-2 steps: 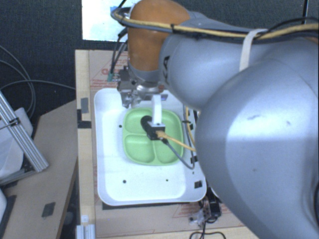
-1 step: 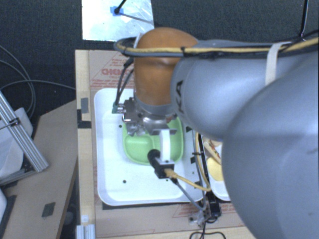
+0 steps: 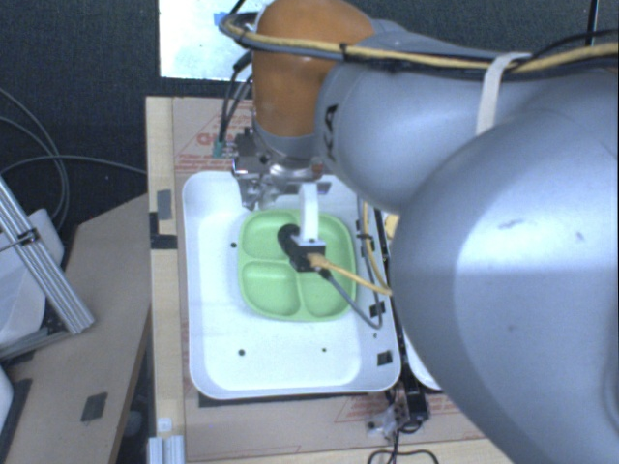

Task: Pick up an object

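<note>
seemingly nothing is lifted yet: the green divided plate lies flat in the white bin, the arm hangs low over its far edge, whether the jaws are open or closed i cannot tell, so the grasp and lift remain.

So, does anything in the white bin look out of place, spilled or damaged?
Nothing stands out. The green divided plate lies flat in the white bin, with no spill or break visible. The hand is above its far edge.
</note>
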{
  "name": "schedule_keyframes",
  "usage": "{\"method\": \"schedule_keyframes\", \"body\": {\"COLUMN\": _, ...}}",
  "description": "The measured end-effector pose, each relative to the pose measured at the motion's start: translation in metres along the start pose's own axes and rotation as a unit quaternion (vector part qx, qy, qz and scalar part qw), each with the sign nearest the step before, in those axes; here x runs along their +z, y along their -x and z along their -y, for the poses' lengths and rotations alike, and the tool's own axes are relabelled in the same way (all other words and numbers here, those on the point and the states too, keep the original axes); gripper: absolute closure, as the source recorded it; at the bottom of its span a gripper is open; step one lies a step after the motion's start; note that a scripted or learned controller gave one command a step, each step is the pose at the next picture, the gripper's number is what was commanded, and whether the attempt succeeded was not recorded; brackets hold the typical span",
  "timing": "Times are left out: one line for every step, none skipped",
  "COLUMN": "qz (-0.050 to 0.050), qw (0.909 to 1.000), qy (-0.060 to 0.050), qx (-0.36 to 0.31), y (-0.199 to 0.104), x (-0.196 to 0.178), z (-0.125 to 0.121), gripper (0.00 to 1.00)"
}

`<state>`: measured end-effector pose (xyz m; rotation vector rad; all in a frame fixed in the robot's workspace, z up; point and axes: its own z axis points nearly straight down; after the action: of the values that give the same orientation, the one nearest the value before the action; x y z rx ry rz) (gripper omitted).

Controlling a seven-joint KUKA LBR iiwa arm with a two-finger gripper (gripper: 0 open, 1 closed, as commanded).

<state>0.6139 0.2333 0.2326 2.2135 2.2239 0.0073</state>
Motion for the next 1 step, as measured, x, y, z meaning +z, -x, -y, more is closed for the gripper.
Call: {"method": "schedule_keyframes", "body": {"qz": 0.001, "qw": 1.0, "qy": -0.005, "qx": 0.002, "y": 0.011, "x": 0.0076, "z": 0.0569, "gripper": 1.0}}
